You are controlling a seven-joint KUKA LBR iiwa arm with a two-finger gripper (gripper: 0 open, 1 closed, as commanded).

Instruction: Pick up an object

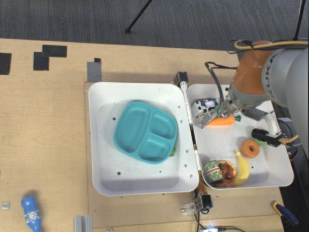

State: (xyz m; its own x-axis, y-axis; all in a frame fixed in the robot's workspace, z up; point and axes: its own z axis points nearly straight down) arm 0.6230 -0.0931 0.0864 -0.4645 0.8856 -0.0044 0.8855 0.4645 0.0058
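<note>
We note the gripper [223, 111] low in the right bin [270, 178], directly over the carrot [221, 121]; its opening we cannot tell. A teal tray [146, 131] occupies the left bin [104, 173].

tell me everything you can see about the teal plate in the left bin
The teal plate is a rounded-square divided tray that looks like smooth plastic, with three compartments: one large on its left side and two smaller on its right. It holds nothing visible. It lies face up, turned at a slant, near the middle of the left bin, resting on the white floor. A bit of something green peeks out from under its lower right edge. Nothing else touches it.
</note>
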